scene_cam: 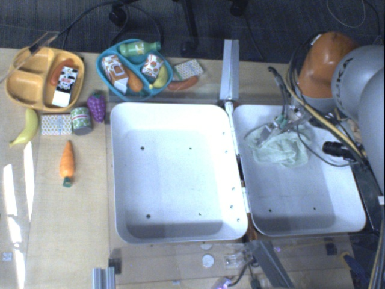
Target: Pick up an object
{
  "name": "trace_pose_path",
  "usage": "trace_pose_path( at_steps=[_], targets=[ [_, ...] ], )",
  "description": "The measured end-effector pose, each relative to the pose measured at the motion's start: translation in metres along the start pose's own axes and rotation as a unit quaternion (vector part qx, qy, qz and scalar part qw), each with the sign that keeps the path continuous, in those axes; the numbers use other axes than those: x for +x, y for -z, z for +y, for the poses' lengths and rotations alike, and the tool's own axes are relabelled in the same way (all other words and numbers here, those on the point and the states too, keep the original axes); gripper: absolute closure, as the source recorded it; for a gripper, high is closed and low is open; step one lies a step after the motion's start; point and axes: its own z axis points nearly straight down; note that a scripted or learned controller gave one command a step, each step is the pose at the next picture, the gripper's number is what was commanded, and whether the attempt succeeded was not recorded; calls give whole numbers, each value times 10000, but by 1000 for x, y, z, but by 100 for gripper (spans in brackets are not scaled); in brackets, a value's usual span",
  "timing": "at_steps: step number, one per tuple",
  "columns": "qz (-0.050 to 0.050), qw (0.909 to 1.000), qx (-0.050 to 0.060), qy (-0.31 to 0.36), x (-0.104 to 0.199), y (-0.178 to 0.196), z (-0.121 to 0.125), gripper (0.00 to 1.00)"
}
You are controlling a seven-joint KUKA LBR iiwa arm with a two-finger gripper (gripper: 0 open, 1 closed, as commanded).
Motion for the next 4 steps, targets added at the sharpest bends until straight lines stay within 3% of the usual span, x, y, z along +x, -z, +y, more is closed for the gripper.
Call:
trace_pose_path(
  at_steps=[1, 2, 3, 4],
  targets=[
    [-91, 9997, -160, 167, -9, 0, -72, 0],
    [49, 9991, -83, -409, -61, -2, -41, 0],
    [-32, 9998, -164, -138, -59, -2, -56, 0],
    [-73, 9995, -176, 251, -52, -1, -72, 0]
  ],
)
